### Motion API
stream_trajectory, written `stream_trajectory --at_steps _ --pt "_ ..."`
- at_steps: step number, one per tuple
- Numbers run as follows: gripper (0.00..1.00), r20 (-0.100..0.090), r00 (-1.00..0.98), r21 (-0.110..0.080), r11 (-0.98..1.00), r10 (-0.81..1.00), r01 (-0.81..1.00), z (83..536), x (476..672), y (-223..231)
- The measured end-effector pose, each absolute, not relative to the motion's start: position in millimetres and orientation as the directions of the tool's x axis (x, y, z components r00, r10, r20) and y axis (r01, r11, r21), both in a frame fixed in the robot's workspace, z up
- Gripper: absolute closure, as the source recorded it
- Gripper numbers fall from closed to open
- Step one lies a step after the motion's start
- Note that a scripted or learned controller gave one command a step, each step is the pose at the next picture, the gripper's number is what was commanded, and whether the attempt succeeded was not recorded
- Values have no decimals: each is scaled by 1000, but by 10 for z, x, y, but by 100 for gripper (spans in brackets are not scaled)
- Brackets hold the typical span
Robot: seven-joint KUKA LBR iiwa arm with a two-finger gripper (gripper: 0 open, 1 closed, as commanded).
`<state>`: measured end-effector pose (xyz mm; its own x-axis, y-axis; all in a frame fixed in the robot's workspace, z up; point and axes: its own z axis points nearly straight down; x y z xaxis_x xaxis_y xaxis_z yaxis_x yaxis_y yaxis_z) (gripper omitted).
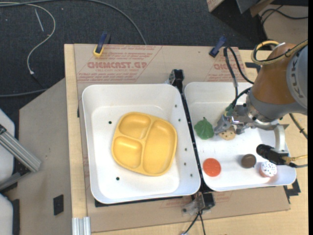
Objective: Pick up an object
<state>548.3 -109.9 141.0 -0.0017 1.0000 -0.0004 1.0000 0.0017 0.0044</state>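
**Visitor:** What's in the two bins?

**Bystander:** The left bin holds a yellow divided plate. It has three compartments and lies flat at mid-frame with white floor showing all round it. The right bin holds five small things: a green lump, a tan speckled piece, an orange disc, a brown ball and a white spotted ball.

**Visitor:** And the arm?

**Bystander:** Its claw hangs over the middle of the right bin, right at the tan speckled piece and just right of the green lump. I cannot tell from here whether it is spread or pressed together.

**Visitor:** Any writing?

**Bystander:** Red letters on the brown board under the bins read "CHEMCAST GP" at upper left. More red lettering at upper right is partly covered. Two blue clamps grip the board's top edge.

**Visitor:** Room to move?

**Bystander:** The green lump sits near the right bin's left wall, and the white spotted ball lies by its lower right rim. The orange disc is near the lower edge, apart from the brown ball. The bin's upper floor is open.
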Motion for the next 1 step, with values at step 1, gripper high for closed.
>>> stream_trajectory --at_steps 1 --pt "100 -1 -1 5 1 1000 1000 1853 5508 -1144"
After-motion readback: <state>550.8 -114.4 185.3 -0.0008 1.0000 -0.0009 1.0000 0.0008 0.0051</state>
